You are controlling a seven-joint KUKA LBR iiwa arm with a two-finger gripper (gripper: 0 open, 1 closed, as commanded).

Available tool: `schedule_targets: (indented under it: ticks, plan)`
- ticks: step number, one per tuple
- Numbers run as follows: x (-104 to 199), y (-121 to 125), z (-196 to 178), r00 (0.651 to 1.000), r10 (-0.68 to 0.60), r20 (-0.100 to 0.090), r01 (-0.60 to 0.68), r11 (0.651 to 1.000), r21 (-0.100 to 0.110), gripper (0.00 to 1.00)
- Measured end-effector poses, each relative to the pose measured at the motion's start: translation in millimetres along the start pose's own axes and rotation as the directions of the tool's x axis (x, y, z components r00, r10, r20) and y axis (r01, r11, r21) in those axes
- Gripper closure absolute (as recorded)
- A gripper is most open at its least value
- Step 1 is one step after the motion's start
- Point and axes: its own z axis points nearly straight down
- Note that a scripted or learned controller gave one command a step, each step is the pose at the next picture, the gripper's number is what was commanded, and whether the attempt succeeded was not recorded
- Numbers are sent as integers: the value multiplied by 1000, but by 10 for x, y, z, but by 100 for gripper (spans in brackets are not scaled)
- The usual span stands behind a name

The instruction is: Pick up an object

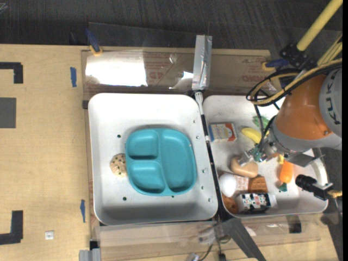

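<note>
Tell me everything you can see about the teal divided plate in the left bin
The teal plate looks like smooth moulded plastic, a rounded rectangle with raised ridges splitting it into three compartments: two smaller ones toward the left and one long one on the right. All three look bare. It lies flat and face up, turned slightly askew, near the middle of the left bin. A speckled cookie sits against its left edge, seemingly touching the rim.

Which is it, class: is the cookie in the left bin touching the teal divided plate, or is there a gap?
Touching. In the camera view the cookie sits against the left rim of the teal divided plate, with no white bin floor visible between them.
</note>
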Motion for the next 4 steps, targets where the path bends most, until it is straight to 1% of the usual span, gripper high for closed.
schedule_targets:
  ticks: [1,2,3,4]
  plan:
    - [495,866,-758,1000,-17,-17,17,1000,20,100]
    - [-357,867,-860,994,113,-11,-113,993,30,100]
    - [86,614,-1303,983,180,-13,-180,983,32,100]
    - [82,604,-1284,983,182,-13,-181,983,36,0]
